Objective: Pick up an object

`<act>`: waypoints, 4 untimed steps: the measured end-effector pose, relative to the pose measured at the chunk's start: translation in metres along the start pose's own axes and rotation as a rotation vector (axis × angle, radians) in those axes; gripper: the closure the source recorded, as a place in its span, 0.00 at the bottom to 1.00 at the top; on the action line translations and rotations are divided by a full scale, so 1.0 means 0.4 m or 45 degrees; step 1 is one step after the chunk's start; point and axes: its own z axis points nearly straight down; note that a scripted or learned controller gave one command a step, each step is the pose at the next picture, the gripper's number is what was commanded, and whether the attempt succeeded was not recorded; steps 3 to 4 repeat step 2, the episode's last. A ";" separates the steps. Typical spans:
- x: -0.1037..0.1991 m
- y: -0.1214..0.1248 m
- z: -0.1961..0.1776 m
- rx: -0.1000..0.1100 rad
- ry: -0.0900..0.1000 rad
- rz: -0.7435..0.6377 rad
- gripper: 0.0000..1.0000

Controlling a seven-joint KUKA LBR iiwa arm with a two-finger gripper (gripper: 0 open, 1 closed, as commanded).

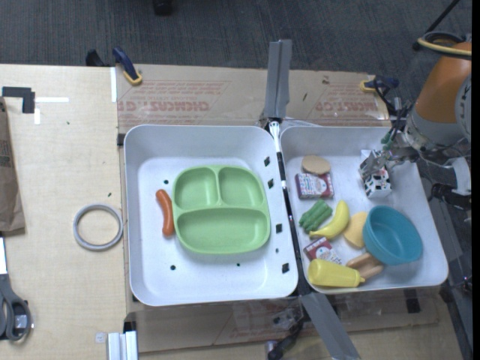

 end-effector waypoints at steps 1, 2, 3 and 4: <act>-0.008 0.024 0.002 0.028 0.011 -0.024 1.00; 0.096 0.056 -0.255 -0.020 -0.012 0.212 1.00; 0.096 0.056 -0.255 -0.020 -0.012 0.212 1.00; 0.096 0.056 -0.255 -0.020 -0.012 0.212 1.00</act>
